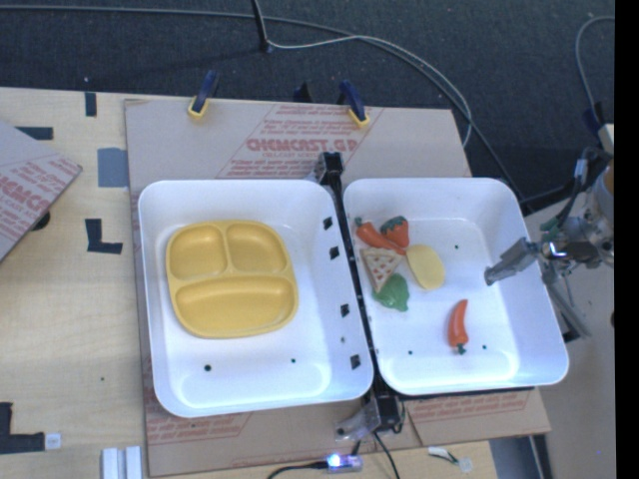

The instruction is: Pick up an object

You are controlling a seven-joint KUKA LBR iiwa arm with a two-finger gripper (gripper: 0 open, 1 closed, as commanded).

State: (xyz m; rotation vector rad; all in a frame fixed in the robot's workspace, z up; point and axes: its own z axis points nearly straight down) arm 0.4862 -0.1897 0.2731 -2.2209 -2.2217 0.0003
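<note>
One gripper [514, 260] is hovering over the right bin's [499, 367] edge | grip unclear | red pepper [458, 324] looking light, stiff; pinching mid-body.

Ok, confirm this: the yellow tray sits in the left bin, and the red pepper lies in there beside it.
Wrong on the pepper. The camera view shows the red pepper in the right bin, apart from the other toy food. The yellow tray does sit in the left bin.
</note>
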